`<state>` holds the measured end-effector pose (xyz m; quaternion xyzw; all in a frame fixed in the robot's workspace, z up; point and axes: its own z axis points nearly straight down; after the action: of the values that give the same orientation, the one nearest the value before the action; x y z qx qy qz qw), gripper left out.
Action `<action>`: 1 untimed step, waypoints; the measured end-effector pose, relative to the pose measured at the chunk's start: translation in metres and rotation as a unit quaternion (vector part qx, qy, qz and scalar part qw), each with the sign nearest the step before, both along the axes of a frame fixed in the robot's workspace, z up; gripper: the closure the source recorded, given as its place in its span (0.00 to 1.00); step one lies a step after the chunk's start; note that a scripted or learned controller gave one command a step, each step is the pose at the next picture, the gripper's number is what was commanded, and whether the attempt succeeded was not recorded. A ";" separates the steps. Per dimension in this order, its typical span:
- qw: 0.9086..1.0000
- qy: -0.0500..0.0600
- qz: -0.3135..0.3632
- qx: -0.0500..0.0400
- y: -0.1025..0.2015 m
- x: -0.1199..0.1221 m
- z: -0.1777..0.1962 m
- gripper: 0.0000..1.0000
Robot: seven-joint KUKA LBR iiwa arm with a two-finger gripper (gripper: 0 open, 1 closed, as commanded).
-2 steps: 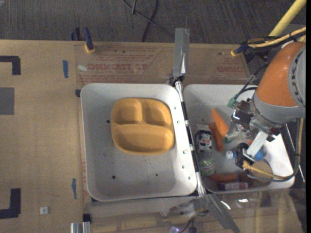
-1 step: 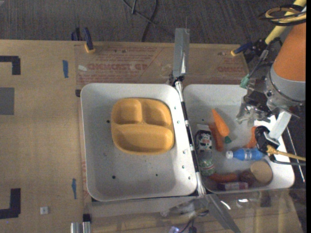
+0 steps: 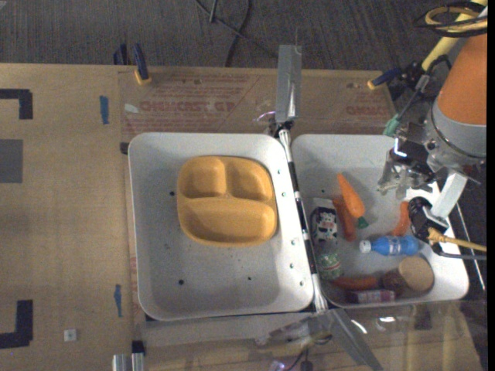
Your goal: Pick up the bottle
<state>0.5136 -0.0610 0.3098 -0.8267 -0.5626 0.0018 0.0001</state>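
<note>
- The bottle (image 3: 391,246), clear with a blue label and white cap, lay on its side in the right bin (image 3: 325,154), toward the bin's front right corner.
- It looked light, stiff and smooth, likely to roll or slip; the labelled middle seemed the best place to grasp, across its width.
- A carrot (image 3: 351,195) lay just behind it, a round brown lid (image 3: 416,273) just in front, a small can (image 3: 326,226) near the bin's left wall.
- The gripper (image 3: 402,178) hovered over the bin's right side; whether it was apart or together I could not tell.
- The left bin (image 3: 155,230) held a yellow divided plate (image 3: 227,199).
</note>
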 end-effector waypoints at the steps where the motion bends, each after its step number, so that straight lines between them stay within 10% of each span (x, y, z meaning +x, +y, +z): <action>1: 1.000 -0.001 0.000 0.000 -0.004 0.059 -0.004 1.00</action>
<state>0.5728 -0.0651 0.3056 -0.8269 -0.5623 0.0006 -0.0004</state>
